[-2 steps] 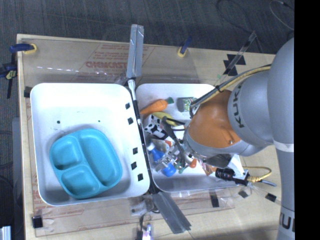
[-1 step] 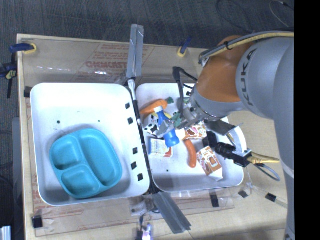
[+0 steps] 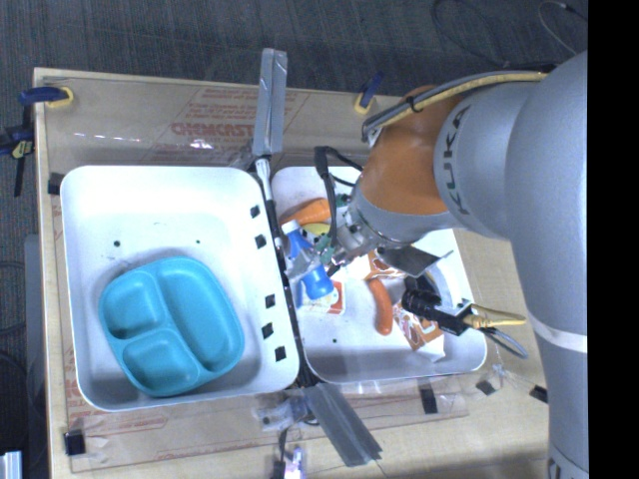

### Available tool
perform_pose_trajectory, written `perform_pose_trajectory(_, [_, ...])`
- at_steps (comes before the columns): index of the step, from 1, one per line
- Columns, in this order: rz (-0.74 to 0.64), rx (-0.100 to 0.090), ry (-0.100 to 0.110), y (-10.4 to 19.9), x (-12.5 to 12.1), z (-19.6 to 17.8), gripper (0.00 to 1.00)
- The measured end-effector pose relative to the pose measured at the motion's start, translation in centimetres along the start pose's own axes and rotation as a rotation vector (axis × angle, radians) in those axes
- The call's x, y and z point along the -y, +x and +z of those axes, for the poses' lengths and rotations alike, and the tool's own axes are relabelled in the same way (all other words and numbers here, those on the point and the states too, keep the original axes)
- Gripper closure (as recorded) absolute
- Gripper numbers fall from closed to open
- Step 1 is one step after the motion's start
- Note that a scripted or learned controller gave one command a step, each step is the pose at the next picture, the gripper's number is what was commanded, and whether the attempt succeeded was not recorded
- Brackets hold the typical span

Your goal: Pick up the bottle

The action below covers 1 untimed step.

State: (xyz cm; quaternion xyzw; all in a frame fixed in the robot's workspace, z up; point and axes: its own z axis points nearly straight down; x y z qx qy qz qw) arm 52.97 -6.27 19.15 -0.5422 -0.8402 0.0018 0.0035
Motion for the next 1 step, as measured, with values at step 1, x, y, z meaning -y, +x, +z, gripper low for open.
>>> perform_pose_trajectory(1, [-0.180, 0.004, -0.004, -1.22, -1.64, 0.15, 1.00])
